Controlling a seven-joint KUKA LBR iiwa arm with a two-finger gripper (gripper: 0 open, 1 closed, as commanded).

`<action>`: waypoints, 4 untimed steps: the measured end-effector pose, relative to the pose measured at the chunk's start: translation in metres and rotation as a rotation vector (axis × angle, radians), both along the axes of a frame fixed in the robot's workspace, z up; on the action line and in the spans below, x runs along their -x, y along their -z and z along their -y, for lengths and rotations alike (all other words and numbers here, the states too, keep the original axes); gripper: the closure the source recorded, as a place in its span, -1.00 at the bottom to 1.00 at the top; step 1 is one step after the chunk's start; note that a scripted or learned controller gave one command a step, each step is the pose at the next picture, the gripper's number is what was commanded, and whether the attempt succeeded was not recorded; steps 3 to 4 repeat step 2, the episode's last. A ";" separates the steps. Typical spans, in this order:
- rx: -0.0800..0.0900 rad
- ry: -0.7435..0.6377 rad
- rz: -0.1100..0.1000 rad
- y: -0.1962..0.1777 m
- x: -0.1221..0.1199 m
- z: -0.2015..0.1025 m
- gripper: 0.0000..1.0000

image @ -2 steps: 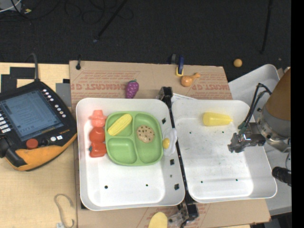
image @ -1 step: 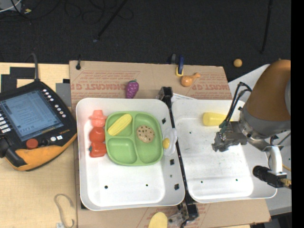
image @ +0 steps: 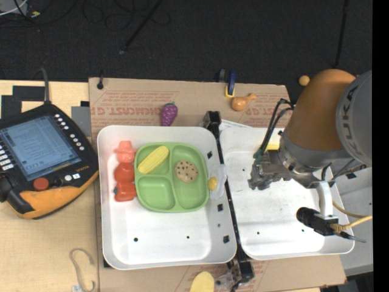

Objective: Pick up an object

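Observation:
The left bin [image: 121, 236] holds a green divided plate [image: 159, 193] with a yellow corn cob [image: 152, 159] and a round cookie [image: 186, 171] in its compartments. A red figure-shaped toy [image: 124, 172] lies left of the plate, and a small yellow piece [image: 213, 184] sits at the plate's right edge. My gripper [image: 260, 180] hangs low over the upper left part of the right bin [image: 273, 233], under the orange wrist band [image: 322, 111]. Nothing shows between its tips from here.
Behind the bins on the cardboard lie a purple grape bunch [image: 169, 112] and an orange-yellow duck-like toy [image: 242, 101]. A teach pendant [image: 42, 157] rests at the left. A yellow object [image: 202, 281] lies in front of the bins. A black cable plug [image: 315, 221] hangs over the right bin.

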State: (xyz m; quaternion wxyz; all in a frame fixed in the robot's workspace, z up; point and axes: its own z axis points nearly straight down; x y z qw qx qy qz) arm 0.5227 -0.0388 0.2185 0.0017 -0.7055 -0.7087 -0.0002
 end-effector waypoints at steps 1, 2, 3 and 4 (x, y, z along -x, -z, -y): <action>0.000 0.002 -0.001 -0.003 -0.004 -0.044 1.00; 0.001 0.001 0.000 -0.013 -0.013 -0.100 1.00; 0.001 0.001 0.000 -0.013 -0.013 -0.100 1.00; 0.001 0.001 0.000 -0.013 -0.013 -0.100 1.00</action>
